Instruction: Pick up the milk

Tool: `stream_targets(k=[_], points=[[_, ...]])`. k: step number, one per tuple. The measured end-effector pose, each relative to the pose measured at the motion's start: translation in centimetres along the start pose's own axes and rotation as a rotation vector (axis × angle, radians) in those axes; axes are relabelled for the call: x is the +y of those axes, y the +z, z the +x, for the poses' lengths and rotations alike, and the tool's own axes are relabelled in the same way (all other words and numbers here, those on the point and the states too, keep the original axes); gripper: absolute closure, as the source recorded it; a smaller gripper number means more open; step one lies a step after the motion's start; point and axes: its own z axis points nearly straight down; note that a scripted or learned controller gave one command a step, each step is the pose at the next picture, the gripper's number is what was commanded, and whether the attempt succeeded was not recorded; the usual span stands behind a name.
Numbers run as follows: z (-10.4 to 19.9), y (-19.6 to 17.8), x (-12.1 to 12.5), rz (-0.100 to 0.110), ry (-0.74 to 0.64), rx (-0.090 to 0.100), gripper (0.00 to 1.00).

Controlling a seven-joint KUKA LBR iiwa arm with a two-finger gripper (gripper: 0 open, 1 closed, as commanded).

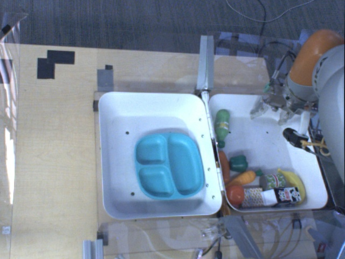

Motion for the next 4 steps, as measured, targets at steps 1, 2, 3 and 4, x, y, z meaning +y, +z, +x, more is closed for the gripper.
stream_targets(k=[1, 2, 3, 4], points=[[0.8, -0.1, -8.0, -0.003, 0.266, 0.002, 0.00], [1.2, 0.0, -6.2, -0.002, 0.250, 0.002, 0.00], [-3.5, -0.2, -10.0, -0.003, 0.187, 0.004, 0.00], [-1.3, 0.0, -6.0, -0.003, 0.224, 0.001, 0.00]])
